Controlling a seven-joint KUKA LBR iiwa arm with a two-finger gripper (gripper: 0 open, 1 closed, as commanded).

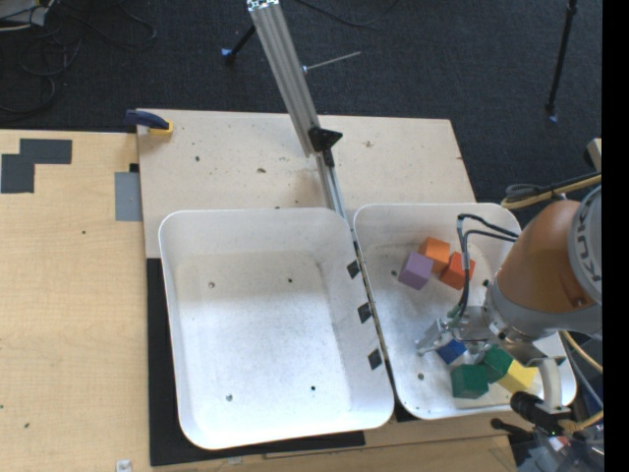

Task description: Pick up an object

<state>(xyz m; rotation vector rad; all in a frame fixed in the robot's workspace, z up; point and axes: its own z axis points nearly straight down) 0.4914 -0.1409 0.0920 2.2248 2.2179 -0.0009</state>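
Note:
My gripper (444, 340) reaches down into the right bin (388, 254), low over its front part, right beside a blue block (452, 353). Its metal fingers (429, 341) spread to the left of that block. Just in front lie a dark green block (470, 381), a lighter green block (497, 362) and a yellow block (521, 377). Farther back in the same bin sit a purple block (415, 270), an orange block (437, 252) and a red-orange block (456, 269). The arm's orange band (545, 254) hides the bin's right side.
The left bin (265, 323) stands beside the right one, with black clips (364, 313) along the shared wall. A slanted aluminium post (295, 87) rises behind the bins. A blue-and-yellow tool (149, 121) lies at the board's back left corner.

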